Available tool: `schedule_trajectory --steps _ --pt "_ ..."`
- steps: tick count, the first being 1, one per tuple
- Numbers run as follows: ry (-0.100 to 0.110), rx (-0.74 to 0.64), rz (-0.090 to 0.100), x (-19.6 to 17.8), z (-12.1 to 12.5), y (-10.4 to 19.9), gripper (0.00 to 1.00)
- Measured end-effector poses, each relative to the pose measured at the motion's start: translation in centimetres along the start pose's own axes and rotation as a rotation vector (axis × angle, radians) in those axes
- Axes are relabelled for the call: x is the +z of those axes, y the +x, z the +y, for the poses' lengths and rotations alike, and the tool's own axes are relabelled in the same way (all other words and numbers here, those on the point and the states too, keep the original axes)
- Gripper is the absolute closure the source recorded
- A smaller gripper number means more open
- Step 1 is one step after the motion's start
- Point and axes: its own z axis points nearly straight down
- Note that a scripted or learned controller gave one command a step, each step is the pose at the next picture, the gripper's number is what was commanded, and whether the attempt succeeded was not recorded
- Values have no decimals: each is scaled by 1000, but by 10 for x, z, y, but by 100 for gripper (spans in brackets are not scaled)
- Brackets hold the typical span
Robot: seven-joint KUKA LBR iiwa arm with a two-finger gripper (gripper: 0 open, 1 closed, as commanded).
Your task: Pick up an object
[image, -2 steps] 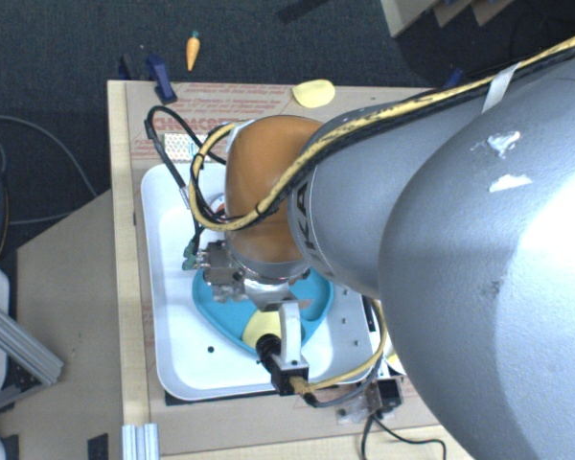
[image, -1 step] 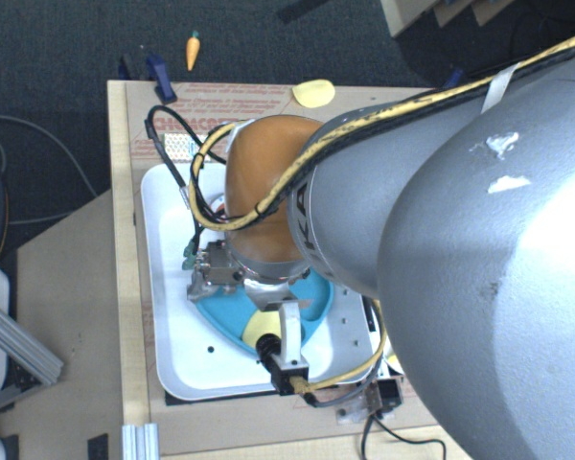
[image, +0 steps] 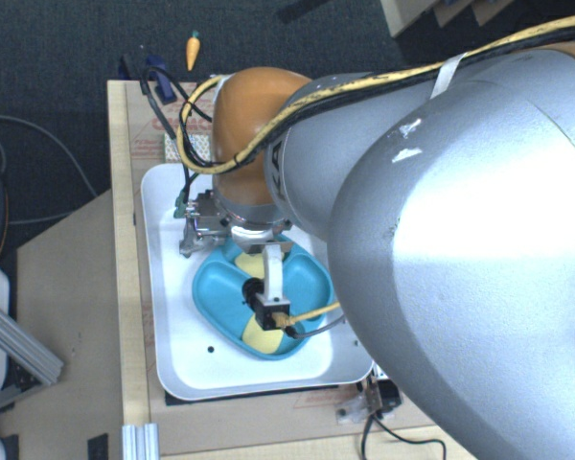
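Glossy grey arm [image: 460,238] with orange wrist band [image: 241,103]

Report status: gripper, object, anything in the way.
Gripper down over blue dish in white bin. Yellow piece lies in dish. Arm hides bin's right side.

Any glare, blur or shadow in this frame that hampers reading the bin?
Camera view: the grey arm, near the lens, looks soft and bears a broad glare patch; the white bin is evenly lit and sharp; the blue dish shows crisply, partly hidden by the wrist.
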Motion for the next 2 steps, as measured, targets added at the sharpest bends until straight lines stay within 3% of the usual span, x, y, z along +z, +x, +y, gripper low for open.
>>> schedule_trajectory --steps 1,2 --pt "-4 -3 1 -175 50 1 0" --pt "3 1 -2 -92 91 -92 0"
